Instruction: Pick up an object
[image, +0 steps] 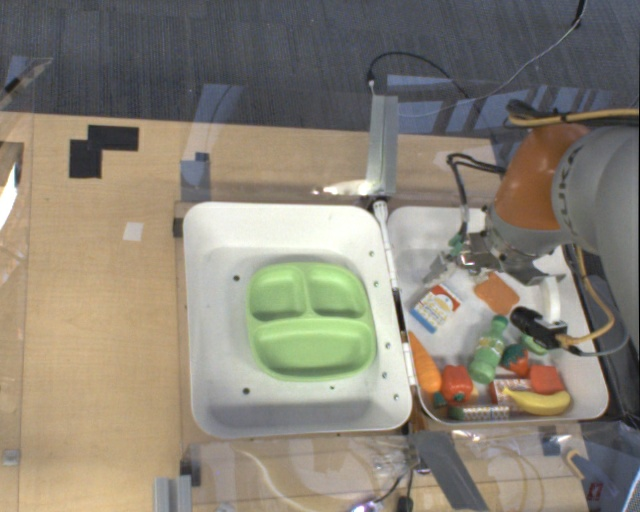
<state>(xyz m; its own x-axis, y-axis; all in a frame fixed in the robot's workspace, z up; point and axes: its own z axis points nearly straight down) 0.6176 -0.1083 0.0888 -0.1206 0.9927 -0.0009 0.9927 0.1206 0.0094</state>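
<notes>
Single fixed cam, mounted above the bench (90, 330), looked down at a slant from the front edge toward the back, where dark carpet (250, 40) showed past the bench's far edge. Mid-range: both white bins fit whole, left bin (215, 300) near centre, right bin (410, 240) toward the right side. Arm (590, 190) entered from the right. No second view, so no overlap.

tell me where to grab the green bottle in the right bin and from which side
Take the green bottle across its wide lower body, coming straight down from above. It lies tilted with its narrow neck pointing up-right, so the body offers the steadiest flat sides. Close the gripper across the bottle's short axis; the tomato and other toys crowd its lower end, so aim mid-body.
</notes>
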